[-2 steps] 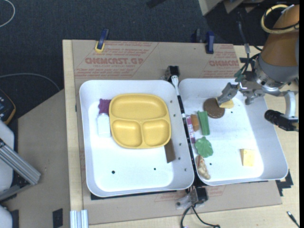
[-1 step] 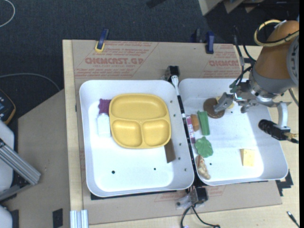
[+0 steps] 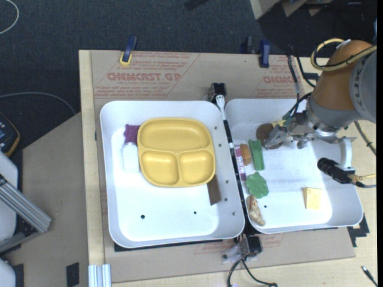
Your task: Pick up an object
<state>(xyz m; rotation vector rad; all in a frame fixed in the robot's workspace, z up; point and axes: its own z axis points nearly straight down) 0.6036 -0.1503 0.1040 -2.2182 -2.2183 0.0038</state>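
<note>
The hand (image 3: 281,137) is positioned low over the right bin (image 3: 335,217); its grip state cannot be determined. The brown object (image 3: 264,130) may be nudged aside through misalignment.

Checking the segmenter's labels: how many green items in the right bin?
2. A green bar stands lengthwise near the right bin's left wall; a rounder green piece lies just below it. More may be hidden beneath the gripper at the bin's top.
</note>
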